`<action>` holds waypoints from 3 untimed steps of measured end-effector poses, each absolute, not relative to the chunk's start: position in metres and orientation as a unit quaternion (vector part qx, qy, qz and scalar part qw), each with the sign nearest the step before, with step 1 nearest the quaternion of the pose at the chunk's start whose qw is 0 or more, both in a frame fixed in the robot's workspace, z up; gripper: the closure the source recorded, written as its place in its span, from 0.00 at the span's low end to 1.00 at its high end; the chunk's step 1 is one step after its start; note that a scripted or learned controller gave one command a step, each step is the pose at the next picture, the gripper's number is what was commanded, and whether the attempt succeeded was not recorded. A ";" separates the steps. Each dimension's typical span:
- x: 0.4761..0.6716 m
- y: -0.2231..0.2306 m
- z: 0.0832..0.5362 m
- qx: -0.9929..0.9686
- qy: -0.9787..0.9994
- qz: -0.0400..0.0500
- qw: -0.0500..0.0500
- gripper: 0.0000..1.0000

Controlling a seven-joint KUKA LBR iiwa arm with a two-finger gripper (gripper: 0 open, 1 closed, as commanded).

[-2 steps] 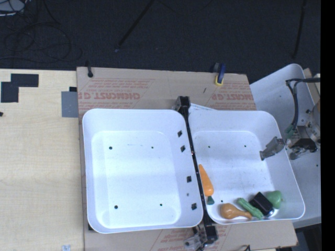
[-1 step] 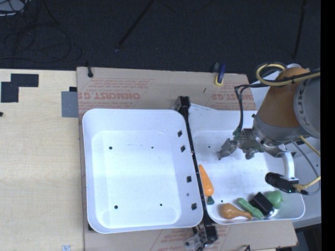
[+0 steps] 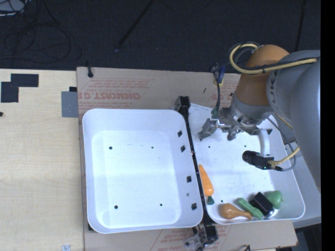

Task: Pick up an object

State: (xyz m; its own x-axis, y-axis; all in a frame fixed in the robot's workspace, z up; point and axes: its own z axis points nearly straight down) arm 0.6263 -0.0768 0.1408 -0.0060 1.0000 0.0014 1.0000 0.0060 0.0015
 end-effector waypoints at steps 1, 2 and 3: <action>0.623 -0.080 0.150 0.706 0.708 -0.001 -0.002 1.00; 0.558 -0.033 0.204 0.706 0.708 -0.001 -0.003 1.00; 0.564 0.023 0.186 0.705 0.709 -0.002 -0.003 1.00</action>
